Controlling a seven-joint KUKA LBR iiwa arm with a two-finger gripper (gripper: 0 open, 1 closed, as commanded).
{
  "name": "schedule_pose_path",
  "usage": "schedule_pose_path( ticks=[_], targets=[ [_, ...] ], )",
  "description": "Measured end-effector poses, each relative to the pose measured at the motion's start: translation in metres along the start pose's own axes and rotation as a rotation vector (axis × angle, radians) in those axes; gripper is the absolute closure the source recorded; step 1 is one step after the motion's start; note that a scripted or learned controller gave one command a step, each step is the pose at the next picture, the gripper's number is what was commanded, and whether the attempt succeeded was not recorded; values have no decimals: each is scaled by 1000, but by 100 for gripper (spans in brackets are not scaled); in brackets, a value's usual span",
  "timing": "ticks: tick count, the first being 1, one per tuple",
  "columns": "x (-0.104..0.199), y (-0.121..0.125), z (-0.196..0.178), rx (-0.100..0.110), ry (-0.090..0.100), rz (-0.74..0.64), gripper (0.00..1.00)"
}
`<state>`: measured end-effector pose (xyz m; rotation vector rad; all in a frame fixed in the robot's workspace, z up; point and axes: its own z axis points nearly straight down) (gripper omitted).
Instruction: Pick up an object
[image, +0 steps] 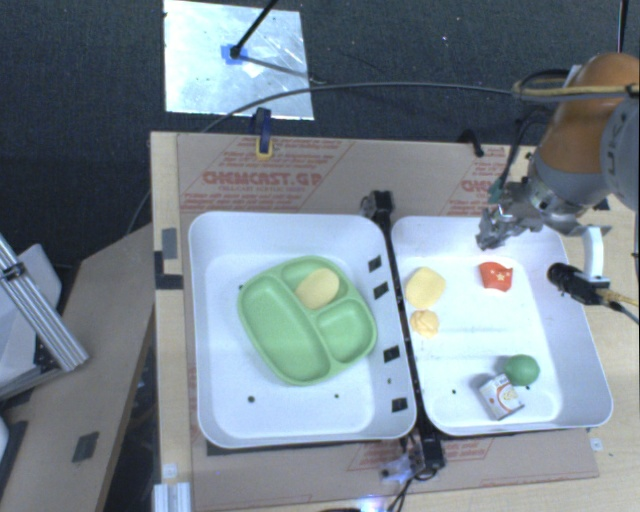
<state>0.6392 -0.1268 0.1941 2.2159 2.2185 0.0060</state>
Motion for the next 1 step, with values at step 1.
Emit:
schedule_pose_path(
  ticks=[1],
  targets=[
    [-1,4,-44,1,0,-3,100]
  ],
)
